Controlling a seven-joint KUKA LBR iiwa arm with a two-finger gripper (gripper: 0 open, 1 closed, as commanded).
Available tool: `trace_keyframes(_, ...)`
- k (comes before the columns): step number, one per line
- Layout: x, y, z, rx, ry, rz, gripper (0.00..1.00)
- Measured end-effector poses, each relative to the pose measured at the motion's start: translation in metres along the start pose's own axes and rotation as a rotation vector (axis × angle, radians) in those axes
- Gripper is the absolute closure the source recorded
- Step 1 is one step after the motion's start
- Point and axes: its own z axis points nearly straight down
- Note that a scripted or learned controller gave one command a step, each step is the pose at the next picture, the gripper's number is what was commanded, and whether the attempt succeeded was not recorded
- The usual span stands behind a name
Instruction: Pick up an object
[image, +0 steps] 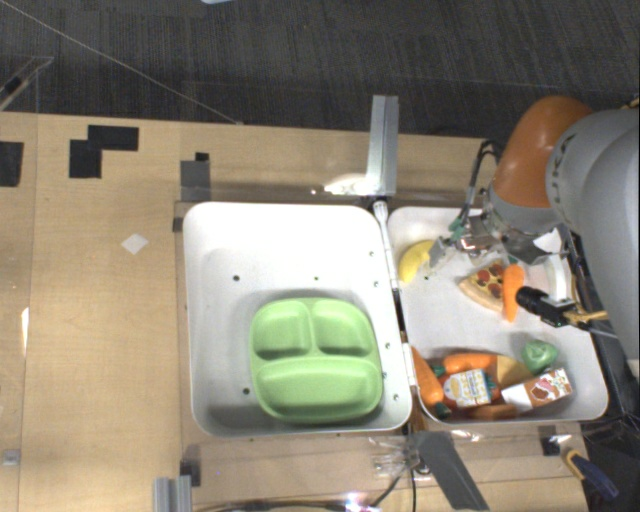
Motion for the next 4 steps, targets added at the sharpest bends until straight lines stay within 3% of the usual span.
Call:
trace_keyframes(1, -0.049, -0.029, 0.013, -0.007, -0.004, 0.063, 0.0)
trace_keyframes(2, -0.086, -0.058, -0.017, -0.002, 0.004, 0.139, 0.0)
trace_keyframes(3, -0.077, -0.114, 0.012, -0.008, 0.0, 0.264, 0.0)
trace_keyframes(4, -0.08, -0.086, 0.012, -0.008, -0.004, 0.215, 0.0)
